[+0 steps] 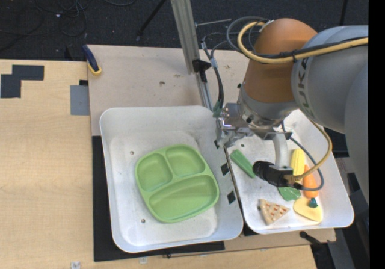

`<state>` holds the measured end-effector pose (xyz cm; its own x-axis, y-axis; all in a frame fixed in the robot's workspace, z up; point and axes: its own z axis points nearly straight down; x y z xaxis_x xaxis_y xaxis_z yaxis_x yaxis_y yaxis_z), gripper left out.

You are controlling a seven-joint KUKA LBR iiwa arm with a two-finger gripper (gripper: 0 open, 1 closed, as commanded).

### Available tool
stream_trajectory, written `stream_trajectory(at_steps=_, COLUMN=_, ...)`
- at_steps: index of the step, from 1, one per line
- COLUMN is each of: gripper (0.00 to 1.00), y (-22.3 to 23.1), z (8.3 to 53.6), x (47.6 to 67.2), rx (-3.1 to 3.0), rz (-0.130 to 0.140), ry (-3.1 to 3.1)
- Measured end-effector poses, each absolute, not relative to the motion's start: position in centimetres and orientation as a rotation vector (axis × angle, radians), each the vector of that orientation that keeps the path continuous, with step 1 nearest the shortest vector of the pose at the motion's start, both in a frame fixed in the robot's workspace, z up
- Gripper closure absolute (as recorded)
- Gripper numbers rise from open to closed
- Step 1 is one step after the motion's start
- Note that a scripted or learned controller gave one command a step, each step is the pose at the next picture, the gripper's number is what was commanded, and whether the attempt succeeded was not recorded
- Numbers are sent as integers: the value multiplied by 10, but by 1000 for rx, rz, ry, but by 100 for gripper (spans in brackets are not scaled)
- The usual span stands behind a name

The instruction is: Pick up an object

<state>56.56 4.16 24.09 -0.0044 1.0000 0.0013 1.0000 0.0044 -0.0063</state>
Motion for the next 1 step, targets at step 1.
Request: stream_trajectory(at_steps=1, gripper=100, y=81, z=235, x=580, rx=-2215, rz=3, ry=-2224)
